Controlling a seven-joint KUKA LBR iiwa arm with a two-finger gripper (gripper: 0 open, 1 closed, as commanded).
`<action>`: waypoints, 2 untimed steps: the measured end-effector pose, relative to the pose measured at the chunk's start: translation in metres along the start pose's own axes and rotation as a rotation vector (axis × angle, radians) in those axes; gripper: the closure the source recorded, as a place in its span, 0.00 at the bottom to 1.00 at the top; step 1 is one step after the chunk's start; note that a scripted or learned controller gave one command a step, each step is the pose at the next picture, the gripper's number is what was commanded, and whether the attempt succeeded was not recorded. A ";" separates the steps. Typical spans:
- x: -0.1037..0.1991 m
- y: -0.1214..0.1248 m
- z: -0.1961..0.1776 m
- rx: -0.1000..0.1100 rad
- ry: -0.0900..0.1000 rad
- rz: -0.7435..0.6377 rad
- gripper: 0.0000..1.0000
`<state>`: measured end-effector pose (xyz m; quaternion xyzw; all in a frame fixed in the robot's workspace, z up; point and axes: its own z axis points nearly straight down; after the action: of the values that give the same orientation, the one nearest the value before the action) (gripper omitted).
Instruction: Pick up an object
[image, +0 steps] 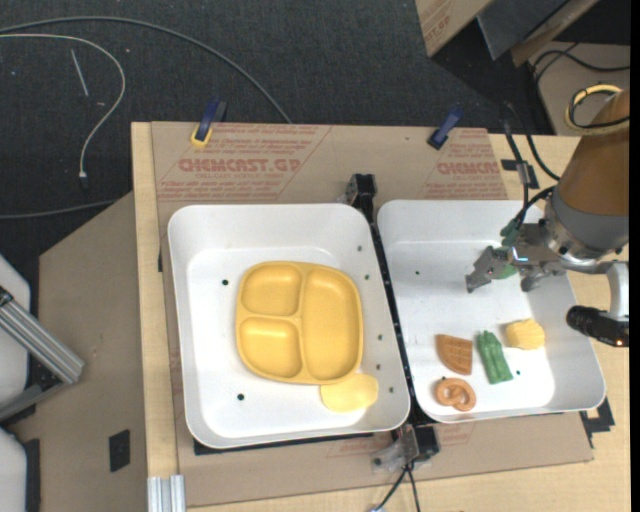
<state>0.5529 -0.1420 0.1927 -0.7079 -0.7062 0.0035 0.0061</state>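
In the right bin (430, 235) lie several small items near its front: an orange wedge (455, 353), a green piece (493, 358), a yellow lump (524, 334) and a brown pretzel-like ring (454, 393). My gripper (508, 269) hangs over the bin's right middle, above and behind these items, fingers spread open with nothing between them. The nearest item, the yellow lump, sits a short way in front of the fingers.
The left bin (200, 240) holds a yellow divided plate (300, 322) and a pale yellow disc (349, 393) at its front right. A black clamp (361, 188) sits between the bins at the back. The arm's orange band (600, 170) fills the right edge.
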 end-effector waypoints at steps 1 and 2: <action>0.000 0.003 -0.006 -0.012 -0.002 -0.003 0.00; 0.009 0.000 0.054 -0.005 0.000 -0.003 0.00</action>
<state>0.5520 -0.1329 0.1390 -0.7069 -0.7073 0.0017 0.0043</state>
